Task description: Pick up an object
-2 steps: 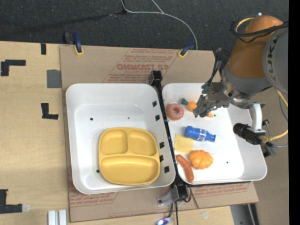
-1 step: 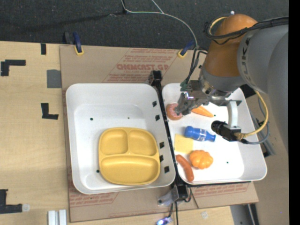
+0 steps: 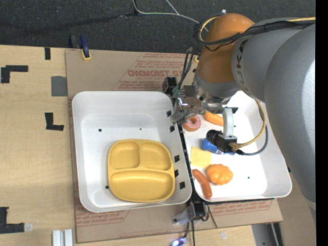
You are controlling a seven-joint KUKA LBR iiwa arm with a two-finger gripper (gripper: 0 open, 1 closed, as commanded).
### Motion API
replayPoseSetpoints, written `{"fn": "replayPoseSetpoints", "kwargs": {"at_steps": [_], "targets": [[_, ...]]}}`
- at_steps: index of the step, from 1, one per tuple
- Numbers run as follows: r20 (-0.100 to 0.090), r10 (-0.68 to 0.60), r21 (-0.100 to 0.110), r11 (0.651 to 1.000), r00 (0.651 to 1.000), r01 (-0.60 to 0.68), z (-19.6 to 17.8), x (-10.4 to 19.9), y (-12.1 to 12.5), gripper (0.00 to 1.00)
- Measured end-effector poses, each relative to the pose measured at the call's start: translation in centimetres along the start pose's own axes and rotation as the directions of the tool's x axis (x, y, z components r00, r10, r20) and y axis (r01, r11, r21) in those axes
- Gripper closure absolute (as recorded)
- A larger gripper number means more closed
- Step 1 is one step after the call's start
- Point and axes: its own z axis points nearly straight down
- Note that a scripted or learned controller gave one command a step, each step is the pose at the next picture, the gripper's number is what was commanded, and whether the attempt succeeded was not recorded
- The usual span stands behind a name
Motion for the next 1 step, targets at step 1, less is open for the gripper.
{"fn": "replayPoseSetpoints", "kwargs": {"at_steps": [1], "targets": [[0.0,0.0,-0.001,1.0,1.0,0.0,-0.09,5.43,1.36,1.0]]}}
